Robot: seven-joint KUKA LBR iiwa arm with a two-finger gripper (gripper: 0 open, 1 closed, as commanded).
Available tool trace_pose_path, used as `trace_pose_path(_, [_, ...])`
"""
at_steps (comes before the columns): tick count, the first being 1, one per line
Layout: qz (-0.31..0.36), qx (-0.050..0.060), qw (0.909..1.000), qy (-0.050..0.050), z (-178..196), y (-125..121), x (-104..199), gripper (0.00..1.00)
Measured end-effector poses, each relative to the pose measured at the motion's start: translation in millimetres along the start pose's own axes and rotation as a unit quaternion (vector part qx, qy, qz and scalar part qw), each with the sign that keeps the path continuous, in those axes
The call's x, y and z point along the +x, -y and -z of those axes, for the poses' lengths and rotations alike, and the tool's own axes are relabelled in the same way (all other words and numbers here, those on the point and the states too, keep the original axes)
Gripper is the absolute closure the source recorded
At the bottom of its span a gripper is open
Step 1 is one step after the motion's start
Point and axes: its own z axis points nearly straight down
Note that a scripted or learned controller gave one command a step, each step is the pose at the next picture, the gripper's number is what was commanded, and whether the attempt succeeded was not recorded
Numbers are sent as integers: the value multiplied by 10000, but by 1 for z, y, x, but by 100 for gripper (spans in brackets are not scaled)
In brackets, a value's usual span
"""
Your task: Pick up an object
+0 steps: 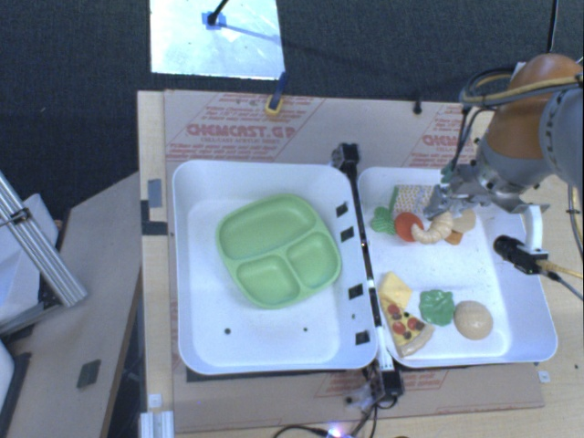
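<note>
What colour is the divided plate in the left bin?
Light green: the three-compartment plastic plate, clearest in the overhead camera view.

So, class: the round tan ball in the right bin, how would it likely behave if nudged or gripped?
The tan ball looks round, so a nudge would probably roll it. Its smooth curve may slip between fingers. It lies beside the green leaf, which might block rolling leftward.

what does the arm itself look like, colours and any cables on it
The arm is grey with a rounded orange band near the wrist. A bundle of dark and yellowish cables loops beside the orange part. The gripper is a metallic grey block at its end.
</note>
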Motion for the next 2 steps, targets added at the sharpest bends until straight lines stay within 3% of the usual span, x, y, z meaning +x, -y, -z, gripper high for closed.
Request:
trace_pose_path(1, [-7, -16, 10000, 6, 59, -4, -10, 100])
trace_pose_path(2, [2, 2, 10000, -1, 79, -5, -10, 100])
